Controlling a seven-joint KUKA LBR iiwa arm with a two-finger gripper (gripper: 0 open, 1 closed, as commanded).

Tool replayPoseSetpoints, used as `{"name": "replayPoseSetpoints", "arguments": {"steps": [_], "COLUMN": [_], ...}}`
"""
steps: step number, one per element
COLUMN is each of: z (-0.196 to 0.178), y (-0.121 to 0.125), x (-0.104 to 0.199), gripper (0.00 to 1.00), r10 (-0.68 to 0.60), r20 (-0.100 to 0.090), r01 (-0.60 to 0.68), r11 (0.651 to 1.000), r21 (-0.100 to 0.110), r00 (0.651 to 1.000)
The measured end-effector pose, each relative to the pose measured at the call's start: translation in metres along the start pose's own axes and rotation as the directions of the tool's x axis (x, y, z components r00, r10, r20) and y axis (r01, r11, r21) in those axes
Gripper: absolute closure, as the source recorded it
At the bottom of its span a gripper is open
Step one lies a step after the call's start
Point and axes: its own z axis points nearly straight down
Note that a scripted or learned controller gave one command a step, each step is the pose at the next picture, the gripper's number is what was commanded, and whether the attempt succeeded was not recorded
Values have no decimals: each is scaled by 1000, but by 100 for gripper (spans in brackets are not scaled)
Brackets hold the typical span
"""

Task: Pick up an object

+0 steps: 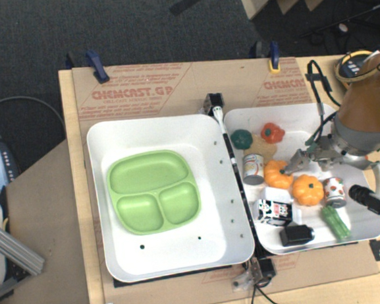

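Note:
My gripper [296, 162] reaches in from the right and hovers low over the middle of the right bin [292, 116]. Its tip is close to an orange fruit-like piece [277, 175], with an orange pumpkin-shaped toy [307, 189] just below it. Around them lie a small silver can [252, 169], a red tomato-like toy [272, 133], a dark green round piece [242, 138], a red-and-white can [334, 192], a green bottle-like piece [335, 222], a black-and-white carton [275, 211] and a black block [296, 234]. Nothing is visibly held.
The left bin [104, 149] holds a light green divided plate [154, 190]. A black bar [228, 152] runs along the seam between the bins. Blue clamps [96, 65] sit at the cardboard bench's far edge. Cables [316, 81] hang near the arm.

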Motion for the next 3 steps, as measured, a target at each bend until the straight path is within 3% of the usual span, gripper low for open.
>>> {"name": "replayPoseSetpoints", "arguments": {"steps": [1, 2, 3], "z": [8, 13, -2], "y": [0, 48, 54], "x": [21, 39, 45], "gripper": [0, 0, 100], "r10": [4, 4, -6], "r20": [1, -4, -13], "r01": [-4, -4, 6], "r11": [1000, 1000, 999], "r21": [-13, -22, -31], "r00": [1000, 1000, 1000]}}
